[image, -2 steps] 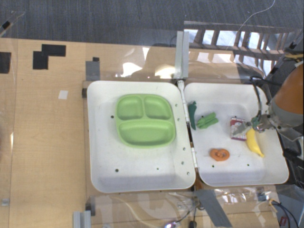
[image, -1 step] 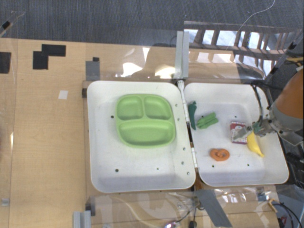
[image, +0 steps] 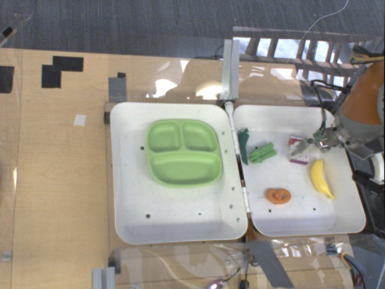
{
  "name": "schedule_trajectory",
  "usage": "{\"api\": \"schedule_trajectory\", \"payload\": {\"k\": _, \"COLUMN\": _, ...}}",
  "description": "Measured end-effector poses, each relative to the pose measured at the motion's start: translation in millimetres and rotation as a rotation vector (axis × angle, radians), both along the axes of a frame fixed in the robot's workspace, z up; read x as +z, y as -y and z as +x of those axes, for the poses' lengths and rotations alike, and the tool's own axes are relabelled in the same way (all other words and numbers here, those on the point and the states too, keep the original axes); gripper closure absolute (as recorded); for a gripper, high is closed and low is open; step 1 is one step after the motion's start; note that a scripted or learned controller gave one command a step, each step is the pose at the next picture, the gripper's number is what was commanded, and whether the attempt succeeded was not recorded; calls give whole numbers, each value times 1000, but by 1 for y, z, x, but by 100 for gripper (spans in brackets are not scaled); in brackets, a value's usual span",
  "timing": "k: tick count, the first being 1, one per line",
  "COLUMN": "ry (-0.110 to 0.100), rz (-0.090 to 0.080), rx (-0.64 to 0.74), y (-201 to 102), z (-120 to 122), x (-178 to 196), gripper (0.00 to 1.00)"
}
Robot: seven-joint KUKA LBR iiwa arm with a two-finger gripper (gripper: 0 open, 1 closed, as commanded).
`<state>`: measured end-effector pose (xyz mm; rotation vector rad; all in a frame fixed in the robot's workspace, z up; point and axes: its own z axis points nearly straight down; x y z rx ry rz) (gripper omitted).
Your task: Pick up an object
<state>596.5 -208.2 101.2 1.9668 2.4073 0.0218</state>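
Two shallow white bins sit side by side on the bench. The left bin (image: 129,215) holds a green divided plate (image: 183,152) lying flat near its middle, well away from the arm and seemingly not part of this attempt. The right bin (image: 343,221) holds the loose pieces that the task could take: a green toy (image: 258,152) against the bin's left wall, an orange round piece (image: 278,195) toward the lower middle, a yellow banana (image: 321,178) at the right, and a small red and white packet (image: 298,149) in the upper middle.

The arm (image: 367,101) comes in from the upper right of the frame, its orange band over the bin's far corner, and the gripper (image: 322,138) sits low at the packet's right edge, just above the banana's top end. That placement suggests the packet is the intended target, since the tool points at it rather than at the banana. The loose items lie apart from one another, which leaves room for a grasp on each.

The claw is small and partly lost against the arm's cables, so whether it is released or clenched cannot be told, and nothing is clearly seen held by it. The packet appears to rest on the bin floor.
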Motion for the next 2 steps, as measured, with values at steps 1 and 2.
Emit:
{"api": "schedule_trajectory", "payload": {"k": 1, "ry": -29, "rz": 16, "rx": -378, "y": -44, "z": -9, "x": 11, "gripper": 0}}
{"api": "schedule_trajectory", "payload": {"k": 2, "ry": -28, "rz": 15, "rx": -350, "y": -7, "z": -3, "x": 31, "gripper": 0}}
